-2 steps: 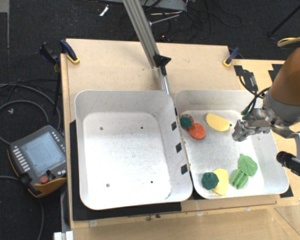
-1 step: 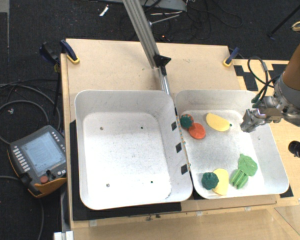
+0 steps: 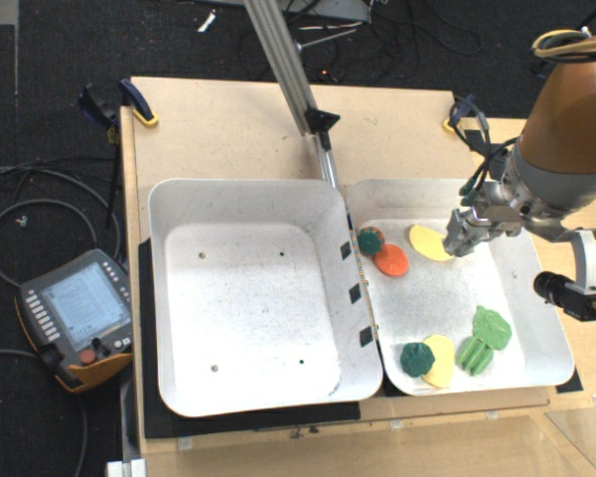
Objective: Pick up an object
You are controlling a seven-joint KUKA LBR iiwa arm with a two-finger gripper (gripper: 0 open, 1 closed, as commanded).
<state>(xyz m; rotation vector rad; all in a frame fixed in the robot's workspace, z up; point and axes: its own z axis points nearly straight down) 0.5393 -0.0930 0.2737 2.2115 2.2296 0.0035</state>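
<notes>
1. I see the arm (image 3: 566,117) reaching in over the right bin (image 3: 531,296), with my pincer (image 3: 461,238) low in that bin's far half.
2. The pincer sits at the right end of a yellow piece (image 3: 429,243); from this angle I cannot tell whether it is released or clenched, or whether it touches the piece.
3. Just left of the yellow piece lies an orange ball (image 3: 391,260), and a small green-and-red object (image 3: 371,238) is touching the ball on its far-left side, close to the bin's left wall.
4. In the near part of the right bin, a dark green lump (image 3: 415,358) lies against a second yellow piece (image 3: 440,360).
5. Just right of that pair is a light green toy (image 3: 484,339), near the bin's near-right corner.
6. The left bin (image 3: 248,296) lies alongside the right bin on the surface (image 3: 228,127), their walls meeting in the middle.
7. A grey pole (image 3: 283,53) slants down to the bins' far junction.
</notes>
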